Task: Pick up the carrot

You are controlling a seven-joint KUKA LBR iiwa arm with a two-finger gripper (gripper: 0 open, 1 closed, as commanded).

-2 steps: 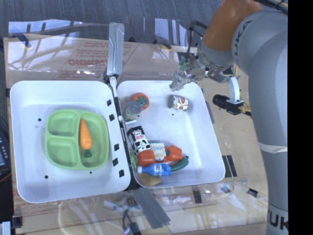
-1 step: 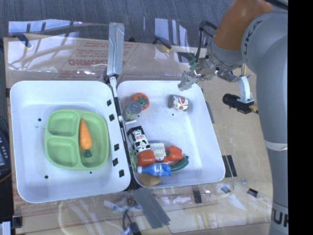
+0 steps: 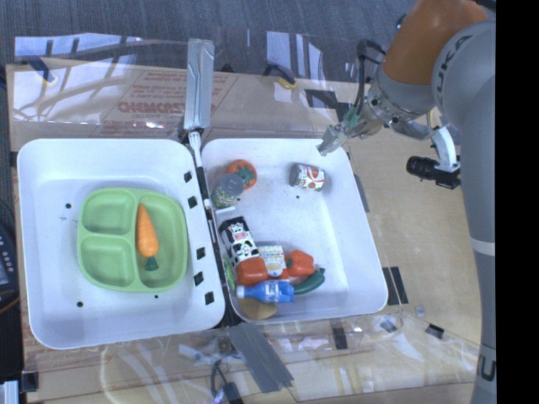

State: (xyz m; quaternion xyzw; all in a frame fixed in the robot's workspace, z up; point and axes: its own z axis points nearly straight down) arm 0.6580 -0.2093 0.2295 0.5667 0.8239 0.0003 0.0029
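1. Worktop [image 3: 421, 251]: pale wood-toned board, with clear plastic sheeting and strips of grey tape along its back and front edges. Beyond the back edge, dark grey carpeted floor [image 3: 253, 2].
2. Two shallow white bins sit side by side, touching along a central seam with black clips. A grey strip [image 3: 199, 87] runs back from the seam.
3. Left bin [image 3: 42, 225]: holds a green divided plate [image 3: 105, 242]. The carrot [image 3: 146, 232] lies in the plate's right-hand compartment, orange body lengthwise, small green tip toward the front.
4. Right bin [image 3: 354, 242]: clutter along the seam side and front. At the back, a round orange-red tomato-like toy [image 3: 240, 174] next to a greyish can [image 3: 226, 192]. A small red-and-white can [image 3: 307, 177] lies on its side, apart from the others, near the back right.
5. Front cluster, things touching: a black-and-white patterned carton [image 3: 238, 241], a red-orange pepper-like item [image 3: 282, 268], a small blue-and-white bottle [image 3: 265, 292], a tan round piece [image 3: 257, 310] at the front rim.
6. Arm [image 3: 438, 49]: grey with orange band, enters from the right. The hand [image 3: 333, 141] hovers over the back right rim of the right bin, well apart from the carrot, nothing visibly between its fingers.
7. Cannot tell whether the fingers are spread or pressed together; too small and blurred.
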